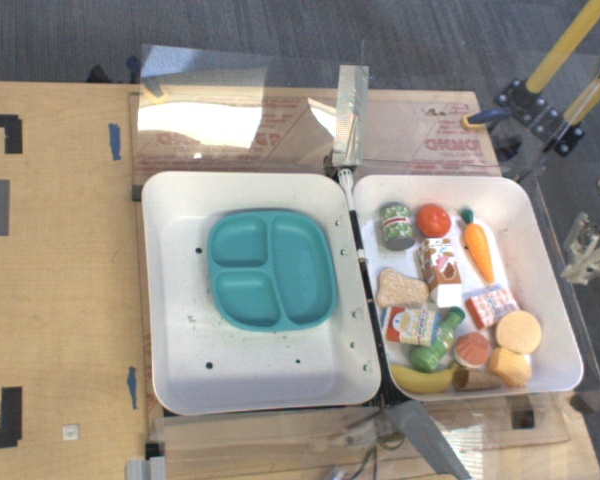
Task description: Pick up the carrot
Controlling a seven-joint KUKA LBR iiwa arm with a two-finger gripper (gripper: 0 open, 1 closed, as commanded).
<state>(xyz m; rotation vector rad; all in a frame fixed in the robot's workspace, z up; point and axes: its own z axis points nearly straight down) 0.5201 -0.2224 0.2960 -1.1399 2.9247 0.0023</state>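
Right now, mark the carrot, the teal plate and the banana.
carrot (478,252), camera view, middle of its orange body.
teal plate (273,269), camera view, ridge where its three compartments meet.
banana (422,378), camera view, middle of its yellow curve.

Glossy plastic carrot (478,252) in a smooth white plastic bin (550,268).

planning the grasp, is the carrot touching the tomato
Apart. The camera view shows a strip of white bin floor between the carrot and the tomato.
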